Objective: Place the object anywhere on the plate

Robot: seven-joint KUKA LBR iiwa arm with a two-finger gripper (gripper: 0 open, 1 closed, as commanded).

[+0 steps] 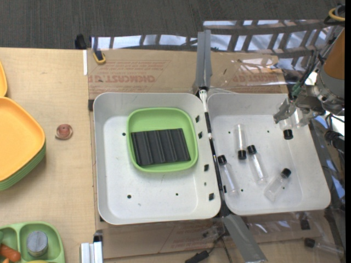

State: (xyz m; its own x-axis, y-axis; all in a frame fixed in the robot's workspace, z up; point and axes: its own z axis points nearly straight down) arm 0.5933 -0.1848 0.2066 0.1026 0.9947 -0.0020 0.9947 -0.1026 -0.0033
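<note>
Below and to the left of the end effector point(289, 126), four clear tubes with black caps lie scattered on the floor of the right bin point(307, 199). One capped tube point(239, 141) lies nearest the bin centre, a second tube point(255, 162) sits just beside it, a third tube point(226, 174) rests against the bin's left wall, and a fourth tube point(277, 184) lies toward the front. The end effector hangs over the rear right part of this bin with a small black-tipped item at its tip; whether it grips anything, and whether it is spread or closed, cannot be determined at this resolution.

Handling assessment: the tubes appear light, rigid and smooth-walled. Being round, they are likely to roll or squirt sideways under an off-centre pinch. The clear wall may be brittle plastic or glass, so moderate closing force is advised. Grasp across the barrel at mid-length, or just behind the cap, with the closing direction perpendicular to the tube axis.

Destination: the green plate point(137, 122) sits far to the left of the end effector, in the left bin point(109, 201), and carries a dark ribbed mat point(160, 147). The ribs should limit rolling on release. The divider between the bins must be cleared during transfer.

Surroundings: a wooden tabletop point(49, 81) further left bears stacked orange plates point(19, 147).
</note>
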